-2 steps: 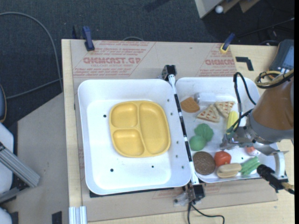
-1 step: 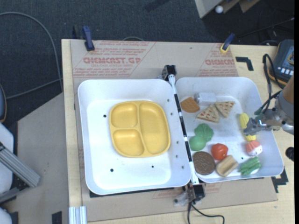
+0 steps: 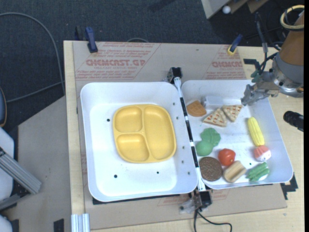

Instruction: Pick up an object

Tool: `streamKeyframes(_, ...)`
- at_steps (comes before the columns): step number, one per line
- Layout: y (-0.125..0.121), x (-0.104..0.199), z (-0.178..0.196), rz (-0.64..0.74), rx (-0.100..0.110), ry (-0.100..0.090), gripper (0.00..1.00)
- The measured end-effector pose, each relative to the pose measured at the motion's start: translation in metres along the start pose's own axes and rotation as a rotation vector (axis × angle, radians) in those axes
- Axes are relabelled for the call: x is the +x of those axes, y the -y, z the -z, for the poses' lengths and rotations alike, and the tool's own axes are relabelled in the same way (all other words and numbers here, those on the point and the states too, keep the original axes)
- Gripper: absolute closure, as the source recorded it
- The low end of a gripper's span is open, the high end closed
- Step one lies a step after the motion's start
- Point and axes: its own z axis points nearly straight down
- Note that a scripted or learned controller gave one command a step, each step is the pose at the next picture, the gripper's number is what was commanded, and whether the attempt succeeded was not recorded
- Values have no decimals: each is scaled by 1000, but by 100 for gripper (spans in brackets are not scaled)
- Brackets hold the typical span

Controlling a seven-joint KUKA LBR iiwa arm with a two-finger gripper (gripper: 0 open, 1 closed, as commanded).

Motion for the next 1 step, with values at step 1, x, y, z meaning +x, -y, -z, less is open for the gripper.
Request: streamKeyframes(1, -31, 49, -33, 0, 1, 0, 100)
